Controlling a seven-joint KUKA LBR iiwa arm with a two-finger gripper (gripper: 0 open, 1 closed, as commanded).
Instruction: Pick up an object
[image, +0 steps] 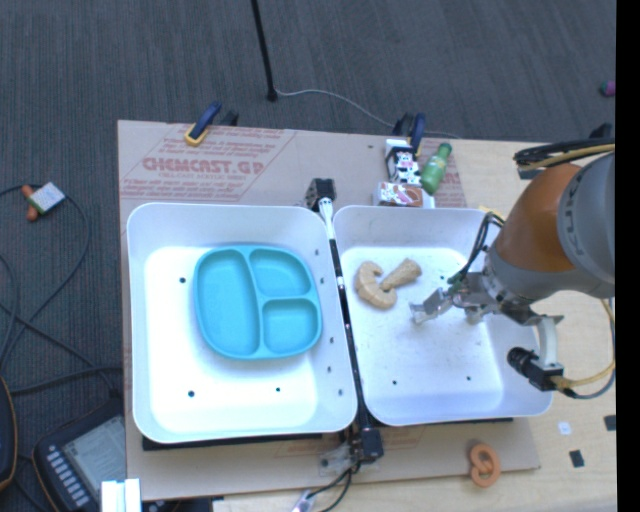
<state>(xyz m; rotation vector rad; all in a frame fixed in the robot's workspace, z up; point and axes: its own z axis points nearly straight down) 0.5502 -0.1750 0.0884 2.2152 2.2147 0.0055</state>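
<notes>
The tan curled object (385, 283) lies on the floor of the right bin (430, 395), toward its far-left part and close to the divide from the left bin (160, 400) — which holds a blue divided plate (257, 302). The gripper (428, 309) hovers low just right of the object, apart from it — its fingers slightly parted, nothing between them.

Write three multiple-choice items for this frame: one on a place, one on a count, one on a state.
1. Where does the tan pretzel-shaped object lie?
A. right bin
B. left bin
C. bare bench

2. How many compartments has the blue tray?
A. two
B. three
C. five

3. The gripper is:
A. pressing on the blue tray
B. over the right bin, apart from the tan object
C. outside both bins

Answers: A, it rests on the right bin's floor; B, ridges divide three wells; B, a gap of white floor separates them.
</notes>
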